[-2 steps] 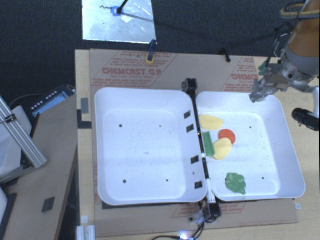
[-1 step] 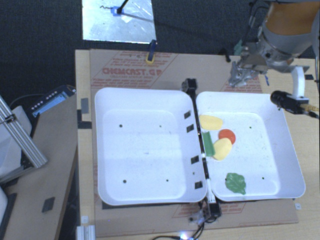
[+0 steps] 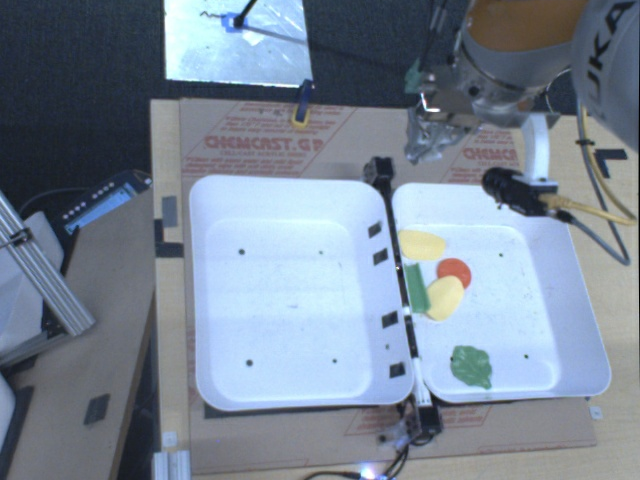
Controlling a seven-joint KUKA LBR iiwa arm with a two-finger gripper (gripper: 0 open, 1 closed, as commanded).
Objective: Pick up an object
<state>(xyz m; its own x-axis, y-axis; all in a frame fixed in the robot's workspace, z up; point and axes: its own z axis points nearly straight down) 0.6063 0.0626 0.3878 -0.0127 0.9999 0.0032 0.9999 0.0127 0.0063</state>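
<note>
Five small objects sit in the right bin (image 3: 560,268), lower-centre right of frame: two yellow pieces (image 3: 421,244) (image 3: 445,297), a red disc (image 3: 455,269), a green stick (image 3: 416,286) by the divider, and a crumpled green piece (image 3: 471,365) lying apart. They look like light, rigid plastic, probably slick. You'd do best with the lone green piece, pinched across its width. The gripper (image 3: 432,143) hangs above the bin's upper edge, holding nothing visible; finger spacing: cannot tell.

Cardboard-topped bench (image 3: 270,138), two shallow white bins side by side, left bin (image 3: 285,293), right bin (image 3: 560,298)
</note>
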